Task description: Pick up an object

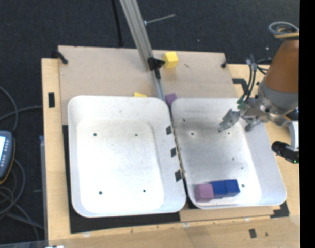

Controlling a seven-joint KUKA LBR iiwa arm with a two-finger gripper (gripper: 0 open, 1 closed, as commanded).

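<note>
against the near wall, blue block (225,187).

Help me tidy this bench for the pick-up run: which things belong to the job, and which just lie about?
Job: gripper; purple block and blue block in the right bin.
Lying about: left bin; yellow block; handheld screen.
</note>
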